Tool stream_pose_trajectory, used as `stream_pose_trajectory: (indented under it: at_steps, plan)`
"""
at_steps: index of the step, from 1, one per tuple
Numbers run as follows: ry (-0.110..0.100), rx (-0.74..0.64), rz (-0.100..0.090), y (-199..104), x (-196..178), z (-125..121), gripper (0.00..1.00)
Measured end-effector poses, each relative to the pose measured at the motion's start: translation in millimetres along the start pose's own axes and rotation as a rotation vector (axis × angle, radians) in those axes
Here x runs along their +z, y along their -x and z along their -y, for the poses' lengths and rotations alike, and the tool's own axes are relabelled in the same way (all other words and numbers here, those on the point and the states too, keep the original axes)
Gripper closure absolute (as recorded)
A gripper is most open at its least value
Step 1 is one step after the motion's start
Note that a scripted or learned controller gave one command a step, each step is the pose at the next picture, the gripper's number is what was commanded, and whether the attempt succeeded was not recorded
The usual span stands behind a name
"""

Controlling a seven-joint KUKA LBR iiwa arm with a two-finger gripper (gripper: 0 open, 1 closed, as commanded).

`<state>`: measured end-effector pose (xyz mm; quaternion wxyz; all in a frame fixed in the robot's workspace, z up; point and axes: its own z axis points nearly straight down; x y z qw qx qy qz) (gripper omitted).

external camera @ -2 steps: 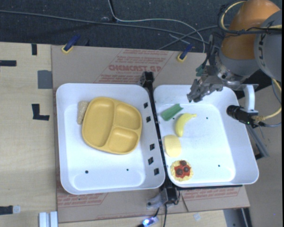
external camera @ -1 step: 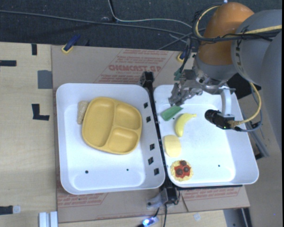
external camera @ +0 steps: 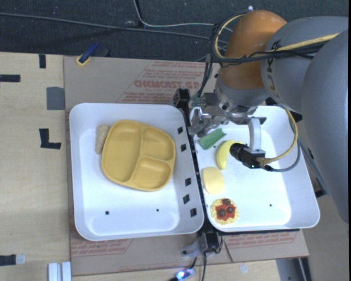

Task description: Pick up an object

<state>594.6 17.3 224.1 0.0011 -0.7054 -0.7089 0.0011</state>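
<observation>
My gripper [external camera: 206, 120] hangs low over the far left corner of the right bin [external camera: 281, 209], beneath the orange band of the arm. A green piece [external camera: 211, 139] lies directly under it, touching or nearly touching the gripper's tip. Beside it sits a pale yellow lemon-like piece [external camera: 223, 154], then a pale yellow rounded piece [external camera: 213, 180] and a small pizza slice toy [external camera: 224, 211] toward the front. The gripper body hides the fingertips.
The left bin [external camera: 88, 215] holds a yellow divided plate [external camera: 138, 155] with a tan piece [external camera: 100, 138] at its left edge. A black cable end [external camera: 245, 154] dangles beside the lemon-like piece. The arm's bulk covers the right bin's far right.
</observation>
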Motion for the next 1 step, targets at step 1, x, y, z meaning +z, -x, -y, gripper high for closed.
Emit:
stream_pose_trajectory:
  at_steps: [1]
  plan:
    - [0.002, -0.001, -0.001, -58.9, -6.4, -3.6, 1.0]
